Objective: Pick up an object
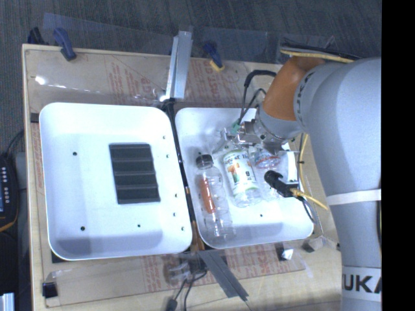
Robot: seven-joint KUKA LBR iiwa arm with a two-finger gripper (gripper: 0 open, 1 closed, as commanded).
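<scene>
The arm [343, 128] reaches in from the right, over the right bin [192, 129] on the counter [97, 76]. The pincer [249, 138] sits low over the far part of this bin; whether it is open or closed cannot be determined.

Right bin contents:
- A white-labelled bottle [240, 173], lying just below the pincer.
- A clear bottle with a black cap and orange label [210, 198], lying beside it on the left.

The left bin [71, 193] holds a black ribbed block [134, 173] near its centre.
</scene>
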